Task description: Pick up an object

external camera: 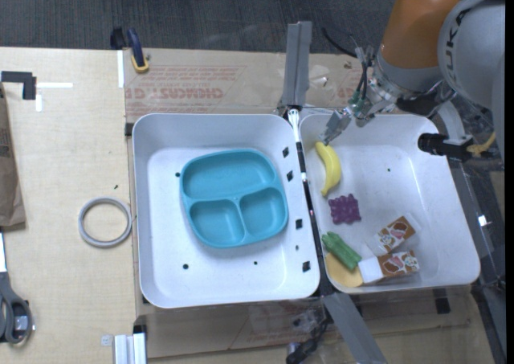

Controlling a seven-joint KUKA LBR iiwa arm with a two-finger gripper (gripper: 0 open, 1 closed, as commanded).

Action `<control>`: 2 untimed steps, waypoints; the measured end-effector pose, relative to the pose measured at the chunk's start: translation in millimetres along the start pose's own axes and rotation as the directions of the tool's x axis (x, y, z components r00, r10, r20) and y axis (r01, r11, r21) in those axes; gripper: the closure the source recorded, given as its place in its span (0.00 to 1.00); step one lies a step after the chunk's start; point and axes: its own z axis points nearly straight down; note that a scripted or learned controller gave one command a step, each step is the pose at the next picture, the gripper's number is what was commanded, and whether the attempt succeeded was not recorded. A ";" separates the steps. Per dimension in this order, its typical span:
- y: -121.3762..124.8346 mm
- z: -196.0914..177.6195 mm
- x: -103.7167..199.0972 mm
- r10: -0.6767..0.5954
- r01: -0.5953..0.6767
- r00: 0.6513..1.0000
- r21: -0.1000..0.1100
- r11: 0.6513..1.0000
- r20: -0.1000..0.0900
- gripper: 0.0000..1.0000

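Gripper (336,125) hovering over right bin's (450,194) far-left corner, just above banana (328,168); finger state impossible to tell. Grapes (344,209) lying nearer camera.

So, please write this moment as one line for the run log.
gripper: above banana, holds nothing | right bin: banana, grapes, cucumber | left bin: blue tray

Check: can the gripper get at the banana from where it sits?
Probably yes. The gripper hangs just above the banana at the right bin's back left corner. The banana lies apart from the purple grapes, though the wall is close.
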 end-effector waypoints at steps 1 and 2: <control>-0.1 -9.5 -1.6 0.003 -0.003 1.000 -0.001 1.000 0.002 1.00; -0.1 -9.4 -1.6 0.003 -0.003 1.000 -0.001 1.000 0.002 0.00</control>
